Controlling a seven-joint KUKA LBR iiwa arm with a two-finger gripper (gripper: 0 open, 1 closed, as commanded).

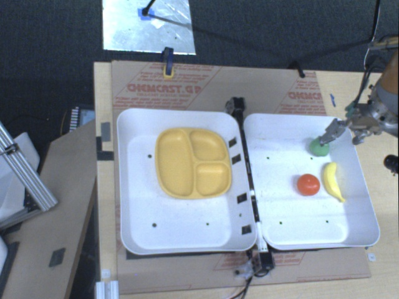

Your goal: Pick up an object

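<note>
Green round thing (pixel 320 146), small, sits in the right bin (pixel 280 223) near its far right corner, and the claw (pixel 330 136) is right over it, tip coming down at a slant from the right. Can't tell from here if the claw is spread or pressed together, nor whether it's touching the green piece or just above it; one grey finger overlaps its upper edge.

Same bin, nearer the front: a tomato-like red ball (pixel 308 184) and a banana (pixel 333 181) just beside it on the right, banana lying lengthwise along the bin's right wall. Both sit a little apart from the green thing, toward me.

Left bin (pixel 134 223) holds a yellow divided plate (pixel 191 163), 3 compartments, lying flat roughly mid-bin.

Bins sit side by side on a cardboard sheet (pixel 162 87) w/ red print, on the desk (pixel 75 185). Beyond the desk, a shiny foil-like square (pixel 148 17) lies on dark carpet.
</note>
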